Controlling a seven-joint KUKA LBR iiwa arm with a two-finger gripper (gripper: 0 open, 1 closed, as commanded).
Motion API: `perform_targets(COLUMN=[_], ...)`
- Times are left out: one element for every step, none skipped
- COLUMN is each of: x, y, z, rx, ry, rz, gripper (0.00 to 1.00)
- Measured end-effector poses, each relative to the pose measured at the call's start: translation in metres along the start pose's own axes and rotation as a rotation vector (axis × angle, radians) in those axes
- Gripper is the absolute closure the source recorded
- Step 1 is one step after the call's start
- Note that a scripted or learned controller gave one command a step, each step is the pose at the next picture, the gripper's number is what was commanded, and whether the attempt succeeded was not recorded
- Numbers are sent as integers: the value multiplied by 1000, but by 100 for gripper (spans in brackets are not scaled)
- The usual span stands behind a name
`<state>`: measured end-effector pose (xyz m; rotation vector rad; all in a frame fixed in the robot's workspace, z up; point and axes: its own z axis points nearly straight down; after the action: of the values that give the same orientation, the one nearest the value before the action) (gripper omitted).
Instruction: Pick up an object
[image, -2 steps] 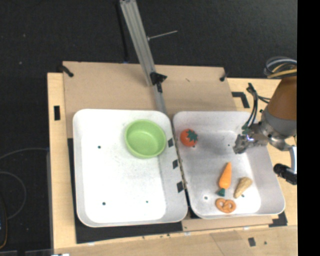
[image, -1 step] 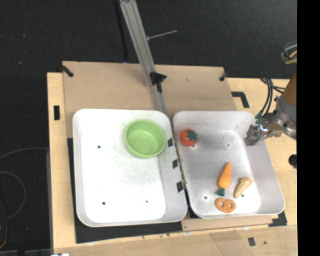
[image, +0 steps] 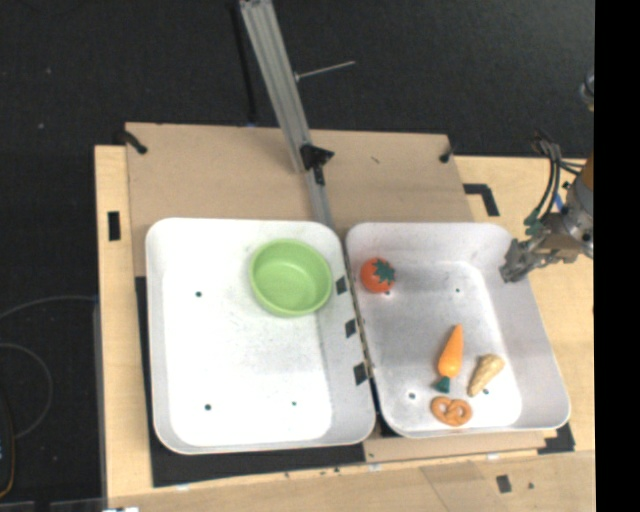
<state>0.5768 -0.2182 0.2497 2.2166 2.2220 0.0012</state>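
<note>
Tool: the tool (image: 517, 262) hangs over the upper right rim of the right bin (image: 415, 243) — nothing sits between its fingers, and whether they stand wide or narrow cannot be told from this view.
Left bin: the left bin (image: 240, 385) holds a green bowl (image: 290, 278), upright, near its upper right corner.
Tomato: a red tomato (image: 376, 275) lies in the upper left part of the right bin, well apart from the tool.
Carrot: an orange carrot (image: 451, 353) lies in the lower middle of the right bin, its thin end pointing up.
Pale piece: a beige food piece (image: 485, 373) lies just beside the carrot, on its right.
Pretzel: a brown pretzel (image: 451, 410) lies below the carrot, near the bin's lower rim.
Table: the two bins rest side by side on the tan table (image: 230, 170).
</note>
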Motion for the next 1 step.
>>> perform_targets(x=[53], y=[-14], z=[-9], rx=[-1], ry=[2], rz=[-4], gripper=[100])
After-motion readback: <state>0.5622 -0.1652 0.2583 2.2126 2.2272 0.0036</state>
